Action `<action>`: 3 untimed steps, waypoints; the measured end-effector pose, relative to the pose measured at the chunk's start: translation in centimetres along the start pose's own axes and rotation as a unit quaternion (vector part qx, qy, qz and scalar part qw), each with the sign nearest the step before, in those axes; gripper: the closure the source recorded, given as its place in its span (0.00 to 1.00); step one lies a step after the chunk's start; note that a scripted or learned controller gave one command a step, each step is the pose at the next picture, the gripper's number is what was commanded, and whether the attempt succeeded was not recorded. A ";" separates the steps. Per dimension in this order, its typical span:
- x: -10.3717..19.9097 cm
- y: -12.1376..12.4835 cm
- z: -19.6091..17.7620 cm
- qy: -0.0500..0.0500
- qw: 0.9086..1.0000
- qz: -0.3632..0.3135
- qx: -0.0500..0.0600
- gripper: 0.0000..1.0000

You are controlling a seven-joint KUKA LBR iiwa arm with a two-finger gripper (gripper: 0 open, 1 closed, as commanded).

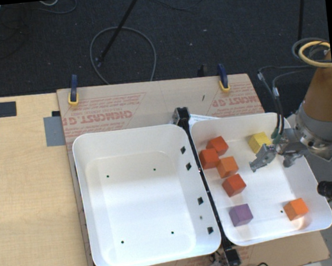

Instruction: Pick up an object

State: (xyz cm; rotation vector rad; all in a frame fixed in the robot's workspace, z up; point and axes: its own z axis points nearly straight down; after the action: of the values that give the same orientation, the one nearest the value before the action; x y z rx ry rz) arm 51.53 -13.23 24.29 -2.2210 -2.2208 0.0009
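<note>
Several small blocks lie in the right bin [319, 219]. A yellow block [259, 142] sits near the back, just above my gripper [275, 160]. Two orange-red blocks [217, 145] [209, 158], an orange block [227, 166] and a red block [234, 184] cluster along the bin's left side. A purple block [241, 214] rests at the front left and another orange block [295, 209] at the front right. My gripper hangs low over the middle right of this bin, open, with bare bin floor between its fingers [262, 159].
The left bin [84, 168] stands beside the right one, with a black divider strip [195, 174] between them. Both rest on a cardboard sheet [121, 107] held by two clamps. The arm's orange band [322, 91] rises at the right.
</note>
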 end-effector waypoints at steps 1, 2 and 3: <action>0.1 12.6 11.6 0.000 1.000 -0.002 0.000 0.00; 1.4 12.0 13.3 -0.001 1.000 0.000 -0.005 0.00; 2.0 13.2 13.8 -0.001 1.000 0.000 -0.006 0.00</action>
State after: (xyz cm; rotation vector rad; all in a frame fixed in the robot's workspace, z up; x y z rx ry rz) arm 64.69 -11.24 10.48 -2.2287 -2.2276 -0.0104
